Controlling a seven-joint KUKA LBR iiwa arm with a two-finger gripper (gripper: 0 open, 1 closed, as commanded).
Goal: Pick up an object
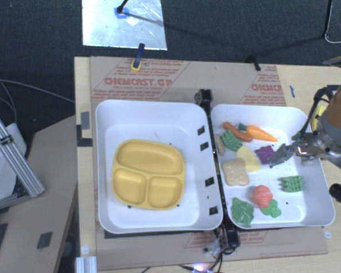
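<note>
Low over the right bin (315, 209) (full of toy food), the gripper (281, 155) hovers.

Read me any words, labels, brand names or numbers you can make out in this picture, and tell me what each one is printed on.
"CHEMCAST GP" in red, on the brown paper-covered sheet under the two shallow white bins, above the left bin.
A second red print of the same kind above the right bin, at: it looks like "CHEMCAST", but is too blurred to be sure.
Smaller red lines beneath both: unreadable.
</note>
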